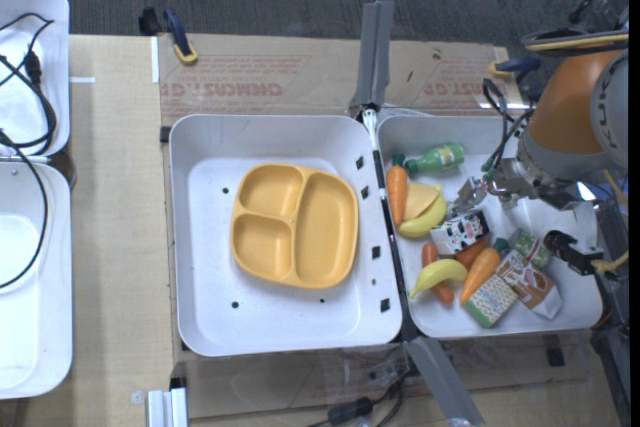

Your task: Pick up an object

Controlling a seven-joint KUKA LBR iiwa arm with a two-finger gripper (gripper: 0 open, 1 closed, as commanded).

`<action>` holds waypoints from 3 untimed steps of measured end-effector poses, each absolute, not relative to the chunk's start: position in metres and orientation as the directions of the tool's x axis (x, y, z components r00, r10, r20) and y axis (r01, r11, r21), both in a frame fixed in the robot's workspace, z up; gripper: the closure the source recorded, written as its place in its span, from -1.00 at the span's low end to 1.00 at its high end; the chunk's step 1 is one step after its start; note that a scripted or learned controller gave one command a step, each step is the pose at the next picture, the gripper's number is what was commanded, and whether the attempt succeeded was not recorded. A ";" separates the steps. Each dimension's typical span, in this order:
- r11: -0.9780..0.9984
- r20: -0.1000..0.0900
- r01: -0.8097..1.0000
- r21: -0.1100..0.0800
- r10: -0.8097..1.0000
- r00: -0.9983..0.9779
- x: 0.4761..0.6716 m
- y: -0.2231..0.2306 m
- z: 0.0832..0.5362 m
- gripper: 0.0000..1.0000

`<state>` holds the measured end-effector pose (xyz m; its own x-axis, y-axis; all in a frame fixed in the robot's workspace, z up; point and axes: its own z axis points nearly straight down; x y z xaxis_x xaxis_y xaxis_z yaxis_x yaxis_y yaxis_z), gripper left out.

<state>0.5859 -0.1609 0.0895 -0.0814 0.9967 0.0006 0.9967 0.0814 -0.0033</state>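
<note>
Nothing lifted yet — gripper (472,195) sits low in the right bin (580,315), just above the black-and-white carton (461,232). Can't tell the jaws' state. Carrots, bananas, green bottle (438,156) all in the bin — grasp and lift remain.
</note>
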 end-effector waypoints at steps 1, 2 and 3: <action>0.166 0.001 0.986 -0.002 0.986 -0.166 0.542 -0.118 0.090 -1.00; 0.214 0.000 0.977 -0.002 0.977 -0.214 0.615 -0.129 0.090 -1.00; 0.181 0.000 0.984 -0.002 0.984 -0.181 0.579 -0.154 0.090 -1.00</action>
<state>0.5785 -0.1540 0.0904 -0.1807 0.9835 -0.0001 0.9835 0.1807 -0.0022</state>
